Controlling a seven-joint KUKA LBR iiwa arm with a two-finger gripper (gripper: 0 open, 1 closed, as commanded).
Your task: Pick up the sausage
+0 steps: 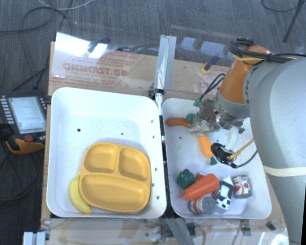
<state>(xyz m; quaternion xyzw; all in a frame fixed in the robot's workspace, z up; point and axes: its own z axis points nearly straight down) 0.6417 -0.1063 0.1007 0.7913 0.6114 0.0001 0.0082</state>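
Grey carpet with loose cables around bench (109, 72); two white bins side by side. Left bin (73, 111): yellow divided plate (116, 176), banana (78, 195). Right bin (263, 208): sausage (178, 122) at far-left corner, just beside hand (207, 120); hand's opening not discernible, nothing seen held. Judged light, smooth, likely slippery; best gripped across mid-length.

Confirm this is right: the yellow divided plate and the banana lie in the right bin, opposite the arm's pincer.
Wrong on one point: the camera view shows the yellow divided plate and the banana in the left bin. The pincer is over the right bin.
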